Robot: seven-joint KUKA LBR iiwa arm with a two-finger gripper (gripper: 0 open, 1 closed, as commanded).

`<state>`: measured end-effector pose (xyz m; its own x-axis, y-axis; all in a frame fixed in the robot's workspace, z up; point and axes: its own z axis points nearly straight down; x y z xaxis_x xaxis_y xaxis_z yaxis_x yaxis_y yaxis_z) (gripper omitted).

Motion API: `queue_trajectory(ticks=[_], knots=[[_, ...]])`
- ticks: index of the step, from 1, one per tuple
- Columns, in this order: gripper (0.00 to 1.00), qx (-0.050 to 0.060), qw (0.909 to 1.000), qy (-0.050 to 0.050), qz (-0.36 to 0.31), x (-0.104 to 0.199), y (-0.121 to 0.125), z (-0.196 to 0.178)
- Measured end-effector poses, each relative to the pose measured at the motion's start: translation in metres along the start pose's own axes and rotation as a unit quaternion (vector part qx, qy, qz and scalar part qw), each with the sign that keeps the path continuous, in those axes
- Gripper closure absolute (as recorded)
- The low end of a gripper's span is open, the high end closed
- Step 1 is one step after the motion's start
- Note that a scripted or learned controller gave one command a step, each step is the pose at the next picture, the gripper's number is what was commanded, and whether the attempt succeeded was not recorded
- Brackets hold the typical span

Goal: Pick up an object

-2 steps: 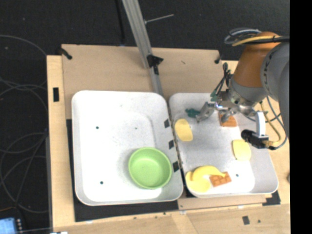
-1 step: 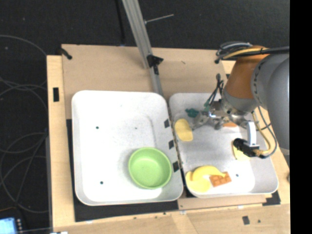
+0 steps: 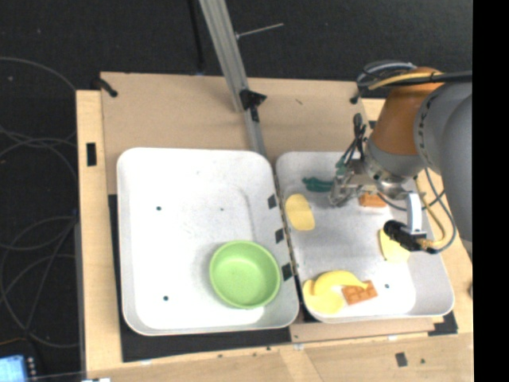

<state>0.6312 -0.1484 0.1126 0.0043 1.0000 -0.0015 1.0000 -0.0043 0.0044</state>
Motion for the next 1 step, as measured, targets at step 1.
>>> queue_trajectory(ticks=[1], knots=[[1.0, -0.002, 1.0, 0.001, -0.004, 0.0068, 0.0066, -0.0601]])
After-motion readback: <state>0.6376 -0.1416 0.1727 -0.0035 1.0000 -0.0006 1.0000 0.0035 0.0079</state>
